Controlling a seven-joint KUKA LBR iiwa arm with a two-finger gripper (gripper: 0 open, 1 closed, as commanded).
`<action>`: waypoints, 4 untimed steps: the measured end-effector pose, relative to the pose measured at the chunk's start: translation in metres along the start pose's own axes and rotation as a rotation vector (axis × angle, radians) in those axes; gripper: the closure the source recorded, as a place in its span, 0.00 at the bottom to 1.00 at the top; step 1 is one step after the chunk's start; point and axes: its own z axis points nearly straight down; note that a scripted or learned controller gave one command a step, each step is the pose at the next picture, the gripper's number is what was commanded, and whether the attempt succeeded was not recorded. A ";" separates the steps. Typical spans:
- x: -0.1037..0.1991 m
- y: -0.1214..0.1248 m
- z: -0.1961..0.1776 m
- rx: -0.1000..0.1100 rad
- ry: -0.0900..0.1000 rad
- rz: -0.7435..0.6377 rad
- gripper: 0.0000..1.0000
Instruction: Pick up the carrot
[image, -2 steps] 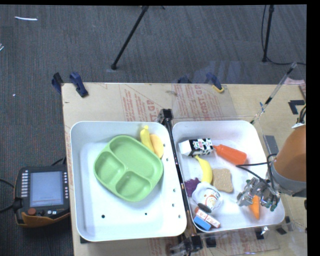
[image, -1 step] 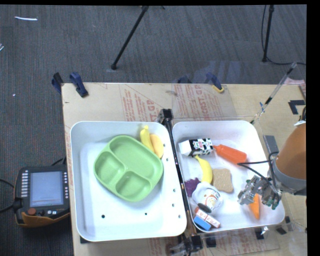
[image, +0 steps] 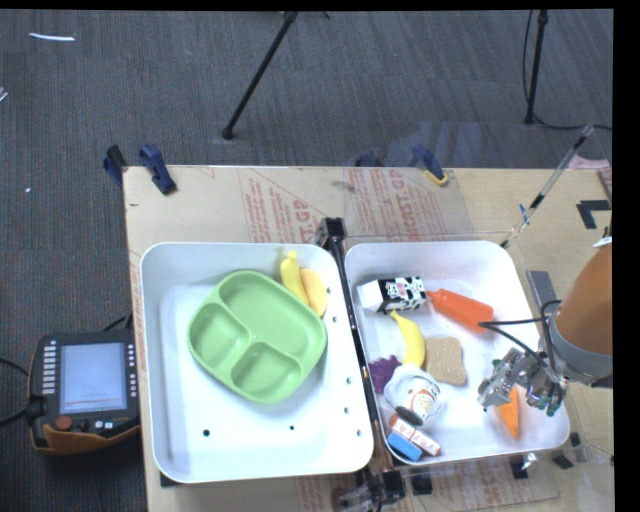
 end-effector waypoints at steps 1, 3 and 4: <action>-0.001 0.001 -0.009 -0.003 0.000 0.006 1.00; 0.030 0.041 -0.032 0.007 -0.001 0.374 0.00; 0.026 0.032 0.021 0.008 0.004 0.211 0.00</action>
